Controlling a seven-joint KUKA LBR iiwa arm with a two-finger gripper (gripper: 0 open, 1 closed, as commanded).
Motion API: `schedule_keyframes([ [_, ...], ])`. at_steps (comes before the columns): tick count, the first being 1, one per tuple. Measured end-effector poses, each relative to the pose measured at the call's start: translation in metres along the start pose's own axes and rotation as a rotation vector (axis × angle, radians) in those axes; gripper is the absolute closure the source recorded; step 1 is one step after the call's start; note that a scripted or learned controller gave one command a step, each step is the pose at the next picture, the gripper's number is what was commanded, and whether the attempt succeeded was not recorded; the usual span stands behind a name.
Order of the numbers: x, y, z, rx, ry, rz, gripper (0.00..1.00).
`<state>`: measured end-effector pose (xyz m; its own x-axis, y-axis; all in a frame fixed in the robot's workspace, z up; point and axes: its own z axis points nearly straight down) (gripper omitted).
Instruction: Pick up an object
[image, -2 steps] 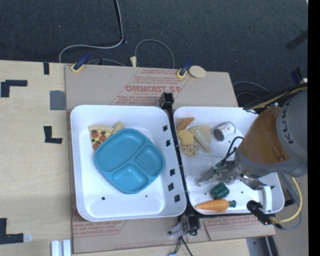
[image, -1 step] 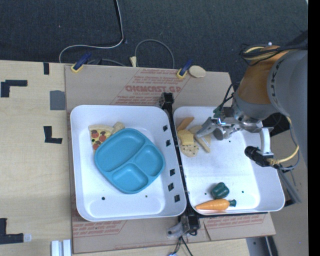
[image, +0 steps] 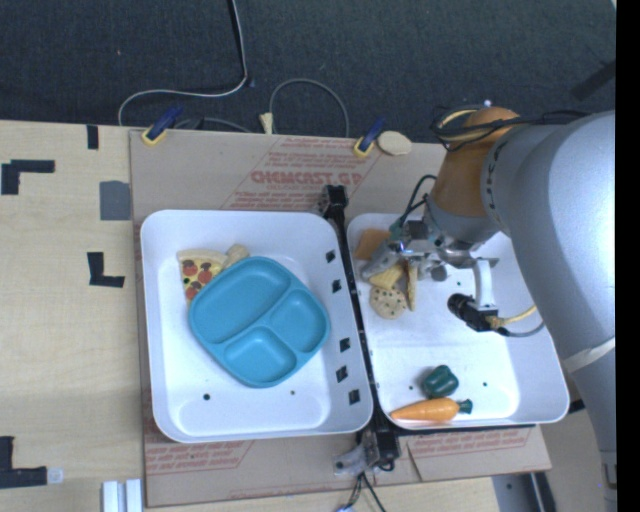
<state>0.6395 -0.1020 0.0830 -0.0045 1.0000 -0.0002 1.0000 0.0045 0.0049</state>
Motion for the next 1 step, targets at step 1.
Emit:
schedule_keyframes([
  [1, -0.0026, 0.0013, -0.0175, -0.008, -0.004, 0.002, 1.0],
])
